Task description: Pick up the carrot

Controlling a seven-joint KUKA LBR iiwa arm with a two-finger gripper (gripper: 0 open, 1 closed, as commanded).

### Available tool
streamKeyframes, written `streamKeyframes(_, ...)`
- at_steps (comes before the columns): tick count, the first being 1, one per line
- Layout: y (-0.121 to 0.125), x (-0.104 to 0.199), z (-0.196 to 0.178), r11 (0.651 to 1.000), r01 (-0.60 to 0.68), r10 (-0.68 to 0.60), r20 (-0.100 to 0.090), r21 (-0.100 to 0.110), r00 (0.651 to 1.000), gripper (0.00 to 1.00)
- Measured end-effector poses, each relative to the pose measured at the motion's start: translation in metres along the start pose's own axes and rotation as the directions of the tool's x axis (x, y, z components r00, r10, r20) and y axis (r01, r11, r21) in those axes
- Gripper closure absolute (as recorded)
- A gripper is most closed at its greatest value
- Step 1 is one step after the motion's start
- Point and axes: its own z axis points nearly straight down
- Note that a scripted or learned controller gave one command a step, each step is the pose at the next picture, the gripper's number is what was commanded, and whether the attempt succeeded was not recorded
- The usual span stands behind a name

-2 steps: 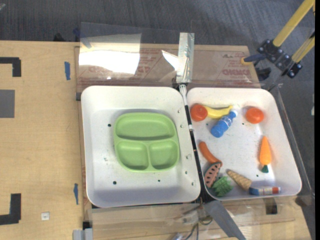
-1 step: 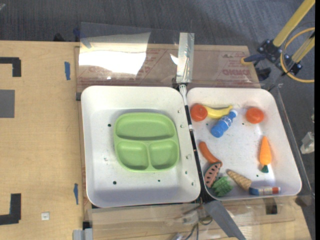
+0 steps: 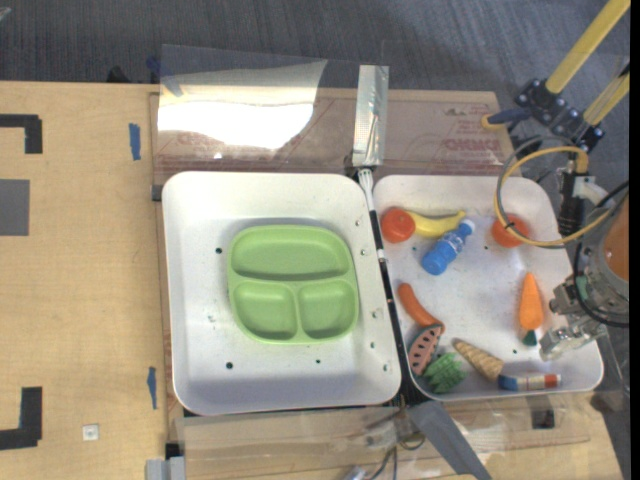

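Carrot near rim, tool seemingly beside.

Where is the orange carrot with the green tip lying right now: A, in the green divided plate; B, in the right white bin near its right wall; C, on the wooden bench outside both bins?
B: the orange carrot with the green tip lies on the right white bin's floor, near its right wall.

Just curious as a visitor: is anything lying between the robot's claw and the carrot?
No. In the camera view the gripper sits just right of and below the carrot, with bare white bin floor between them.
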Motion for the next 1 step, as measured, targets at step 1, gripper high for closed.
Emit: streamKeyframes(1,-0.0142,-0.0061,0.0232,0.998,0.065,-0.065,-0.005,0.005,0.998,1.0)
